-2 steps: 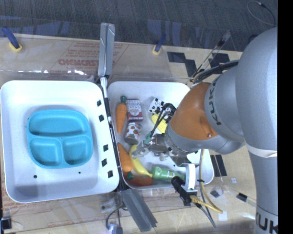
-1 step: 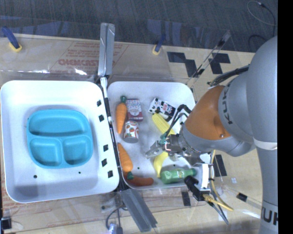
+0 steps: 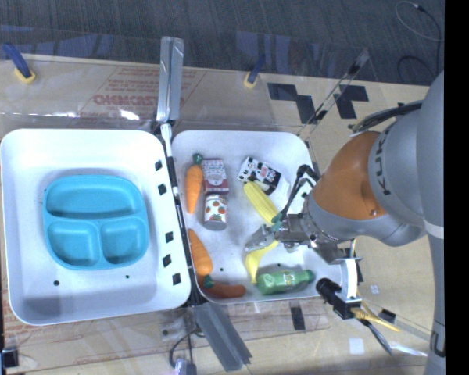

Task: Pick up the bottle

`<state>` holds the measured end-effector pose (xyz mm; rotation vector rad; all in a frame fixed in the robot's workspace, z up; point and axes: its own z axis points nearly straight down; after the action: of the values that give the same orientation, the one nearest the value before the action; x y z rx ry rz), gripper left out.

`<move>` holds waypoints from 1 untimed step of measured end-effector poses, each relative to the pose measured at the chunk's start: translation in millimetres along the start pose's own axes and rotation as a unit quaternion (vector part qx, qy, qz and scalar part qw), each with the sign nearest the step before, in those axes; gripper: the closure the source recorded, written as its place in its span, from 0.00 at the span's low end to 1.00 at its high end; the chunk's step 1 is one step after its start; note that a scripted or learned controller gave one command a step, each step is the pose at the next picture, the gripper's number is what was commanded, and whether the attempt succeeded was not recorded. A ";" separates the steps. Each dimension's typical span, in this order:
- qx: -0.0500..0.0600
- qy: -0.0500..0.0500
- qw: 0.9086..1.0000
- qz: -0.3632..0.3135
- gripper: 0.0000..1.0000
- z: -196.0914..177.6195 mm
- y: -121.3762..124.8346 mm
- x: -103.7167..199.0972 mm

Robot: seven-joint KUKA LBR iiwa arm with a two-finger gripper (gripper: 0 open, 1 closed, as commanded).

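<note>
The hand (image 3: 267, 237) hangs low in the right bin (image 3: 234, 143) — whether its grip is apart or together I cannot tell. The green bottle (image 3: 284, 280) lies on its side just below it, a yellow banana (image 3: 255, 258) between them.

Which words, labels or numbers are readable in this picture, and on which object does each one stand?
"KU": grey arm, letters cut off at the edge.
"CHEMCAST", mirrored, red: clear sheet behind the bins; smaller lines too blurred.
Red carton, can, green bottle: labels too small to read.
</note>
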<state>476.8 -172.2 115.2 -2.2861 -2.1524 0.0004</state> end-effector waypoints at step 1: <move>0.001 0.000 1.000 -0.002 0.00 -23.8 1.5 -32.4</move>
<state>476.4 -204.7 139.0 -2.2817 -2.1554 0.0016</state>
